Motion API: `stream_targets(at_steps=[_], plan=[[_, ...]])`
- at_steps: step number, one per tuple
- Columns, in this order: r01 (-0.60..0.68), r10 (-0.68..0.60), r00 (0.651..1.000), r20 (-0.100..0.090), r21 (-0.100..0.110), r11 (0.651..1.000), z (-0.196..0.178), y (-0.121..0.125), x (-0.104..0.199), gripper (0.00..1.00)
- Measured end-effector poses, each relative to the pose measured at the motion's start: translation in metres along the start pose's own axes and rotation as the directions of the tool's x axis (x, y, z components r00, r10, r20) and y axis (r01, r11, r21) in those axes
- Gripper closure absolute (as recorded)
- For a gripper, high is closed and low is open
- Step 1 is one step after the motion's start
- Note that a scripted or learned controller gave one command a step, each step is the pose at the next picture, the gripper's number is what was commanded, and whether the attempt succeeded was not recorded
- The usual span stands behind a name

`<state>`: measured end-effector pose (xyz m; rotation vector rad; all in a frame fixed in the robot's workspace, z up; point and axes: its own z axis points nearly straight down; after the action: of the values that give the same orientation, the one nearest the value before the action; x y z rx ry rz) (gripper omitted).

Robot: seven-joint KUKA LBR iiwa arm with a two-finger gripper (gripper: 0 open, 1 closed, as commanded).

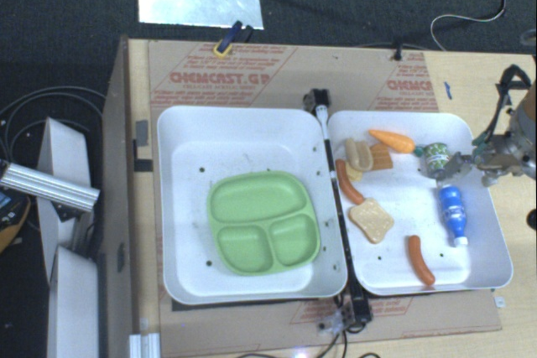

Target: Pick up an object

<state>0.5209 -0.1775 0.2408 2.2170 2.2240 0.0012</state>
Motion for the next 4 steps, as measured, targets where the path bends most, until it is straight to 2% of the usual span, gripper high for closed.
stream_targets(at_steps=[1,2,3,4], plan=[[-0.002,0.002,1.0,0.0,0.0,1.0,0.156,-0.034,0.02,0.0],[-0.001,0.001,1.0,0.0,-0.004,1.0,0.146,-0.033,0.02,1.0],[-0.003,0.003,1.0,0.003,-0.003,1.0,0.063,-0.034,-0.03,1.0],[0.001,-0.001,1.0,0.001,-0.002,1.0,0.024,0.023,-0.029,1.0]])
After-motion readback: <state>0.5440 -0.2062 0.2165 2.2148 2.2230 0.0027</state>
